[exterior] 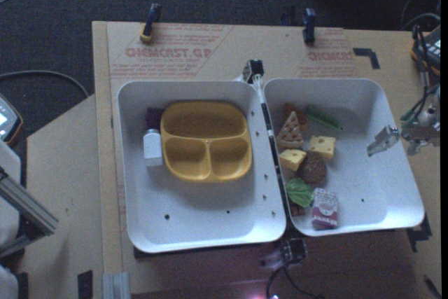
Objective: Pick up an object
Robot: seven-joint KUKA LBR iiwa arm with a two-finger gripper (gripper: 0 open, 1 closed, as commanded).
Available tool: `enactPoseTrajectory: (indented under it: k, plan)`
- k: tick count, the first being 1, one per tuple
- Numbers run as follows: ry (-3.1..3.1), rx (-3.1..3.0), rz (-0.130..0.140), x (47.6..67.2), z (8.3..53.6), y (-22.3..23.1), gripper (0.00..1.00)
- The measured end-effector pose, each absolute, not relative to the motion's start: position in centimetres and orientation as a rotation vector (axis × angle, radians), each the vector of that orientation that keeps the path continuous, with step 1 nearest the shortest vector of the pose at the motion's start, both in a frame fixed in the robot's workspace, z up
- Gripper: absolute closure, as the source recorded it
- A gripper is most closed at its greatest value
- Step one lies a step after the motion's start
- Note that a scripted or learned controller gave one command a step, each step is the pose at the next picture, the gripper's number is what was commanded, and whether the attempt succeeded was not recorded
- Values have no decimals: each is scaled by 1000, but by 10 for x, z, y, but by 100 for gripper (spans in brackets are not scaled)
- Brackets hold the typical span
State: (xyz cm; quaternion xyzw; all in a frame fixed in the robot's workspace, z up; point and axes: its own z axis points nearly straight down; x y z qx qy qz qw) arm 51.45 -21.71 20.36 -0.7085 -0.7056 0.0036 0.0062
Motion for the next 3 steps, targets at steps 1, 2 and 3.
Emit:
enactPoseTrajectory:
  k: [1,2,3]
  plan:
    - [-2222,-2222,0,518,211,-217,0]
    - [-2217,-2218,4,517,165,-223,0]
    - [-2216,-2214,0,513,102,-221,0]
